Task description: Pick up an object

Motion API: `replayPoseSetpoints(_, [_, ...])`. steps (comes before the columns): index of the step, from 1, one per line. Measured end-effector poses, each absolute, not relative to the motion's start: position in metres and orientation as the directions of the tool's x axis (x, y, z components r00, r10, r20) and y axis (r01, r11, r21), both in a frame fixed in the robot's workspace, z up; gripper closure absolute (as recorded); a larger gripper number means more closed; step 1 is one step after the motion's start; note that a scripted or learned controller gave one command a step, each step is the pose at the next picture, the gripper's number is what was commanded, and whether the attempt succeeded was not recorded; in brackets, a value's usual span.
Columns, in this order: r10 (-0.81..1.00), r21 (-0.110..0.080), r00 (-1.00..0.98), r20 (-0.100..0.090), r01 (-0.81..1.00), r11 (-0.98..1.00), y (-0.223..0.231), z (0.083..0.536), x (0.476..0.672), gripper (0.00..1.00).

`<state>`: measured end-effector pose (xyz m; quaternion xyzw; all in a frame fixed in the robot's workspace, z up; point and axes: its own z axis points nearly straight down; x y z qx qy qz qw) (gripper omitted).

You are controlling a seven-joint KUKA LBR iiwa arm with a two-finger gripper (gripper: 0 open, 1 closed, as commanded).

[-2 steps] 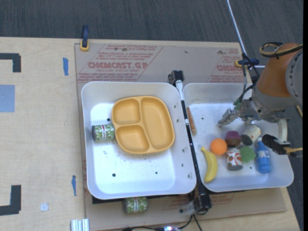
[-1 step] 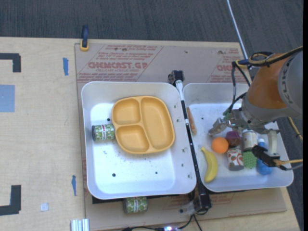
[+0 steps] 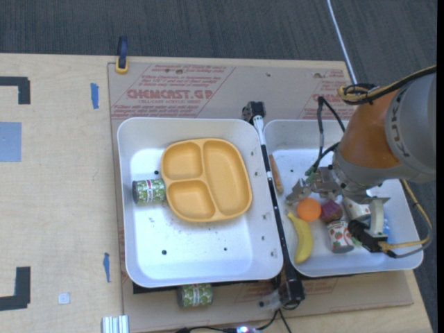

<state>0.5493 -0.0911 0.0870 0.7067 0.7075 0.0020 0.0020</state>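
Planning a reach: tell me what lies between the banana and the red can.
Camera view: bare white bin floor between the banana and the red can; the orange sits just above.

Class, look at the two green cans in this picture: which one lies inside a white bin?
The can touching the yellow plate on its left lies inside the left bin. The other can sits outside, below that bin's front edge.

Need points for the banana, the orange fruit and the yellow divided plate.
banana (image 3: 302, 238): camera view, middle of its curved body.
orange fruit (image 3: 309, 209): camera view, centre of its top.
yellow divided plate (image 3: 223, 172): camera view, floor of the large right compartment.
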Motion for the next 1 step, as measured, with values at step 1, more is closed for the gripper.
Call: replayPoseSetpoints(1, [1.0, 0.011, 0.0, -0.002, 1.0, 0.0, -0.0919, 0.0982, 0.5511, 1.0])
